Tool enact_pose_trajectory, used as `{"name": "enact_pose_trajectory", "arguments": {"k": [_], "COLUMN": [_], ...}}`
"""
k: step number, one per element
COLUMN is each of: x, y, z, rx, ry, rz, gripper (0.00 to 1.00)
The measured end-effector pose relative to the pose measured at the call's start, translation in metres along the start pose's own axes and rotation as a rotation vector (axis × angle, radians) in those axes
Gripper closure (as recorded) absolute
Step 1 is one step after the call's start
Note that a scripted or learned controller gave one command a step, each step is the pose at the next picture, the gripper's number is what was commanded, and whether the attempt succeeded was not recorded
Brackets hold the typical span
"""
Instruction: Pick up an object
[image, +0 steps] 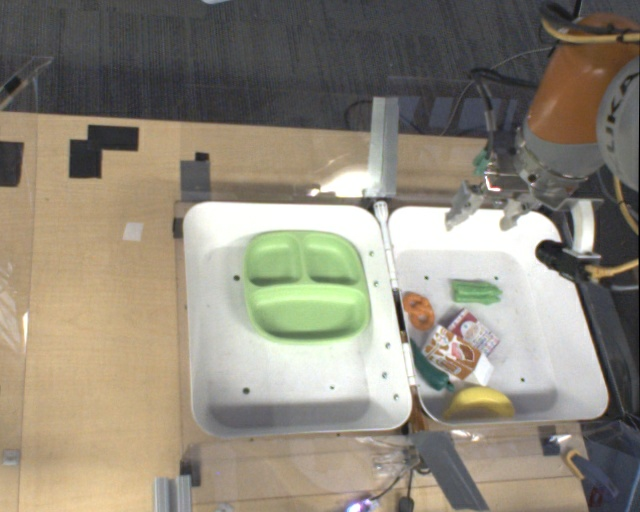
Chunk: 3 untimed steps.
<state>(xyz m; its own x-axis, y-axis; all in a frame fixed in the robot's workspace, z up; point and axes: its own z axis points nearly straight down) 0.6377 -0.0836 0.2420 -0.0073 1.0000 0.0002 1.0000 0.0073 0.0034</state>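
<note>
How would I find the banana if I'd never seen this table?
Look at the right bin, the one next to the bin holding the green plate. Go to its front edge, below the snack packet. The banana lies there, the only yellow, curved thing.

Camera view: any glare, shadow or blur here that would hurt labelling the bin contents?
Camera view: bright glare on the bench behind the bins; soft shadow inside the left bin along its near wall; gripper slightly soft; banana and green plate evenly lit, readable.
</note>
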Motion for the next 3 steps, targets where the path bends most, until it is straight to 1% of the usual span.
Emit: {"name": "enact_pose_trajectory", "arguments": {"k": [1,2,3], "x": [-0.035,-0.055,-0.048], "y": [-0.050,-0.041,-0.125], "z": [0.141,0.151,0.149], "rx": [0.002,-0.009,-0.013], "ry": [0.000,0.000,-0.001], "rz": [0.048,0.014,-0.025], "gripper": [0.00,0.00,0.00]}}
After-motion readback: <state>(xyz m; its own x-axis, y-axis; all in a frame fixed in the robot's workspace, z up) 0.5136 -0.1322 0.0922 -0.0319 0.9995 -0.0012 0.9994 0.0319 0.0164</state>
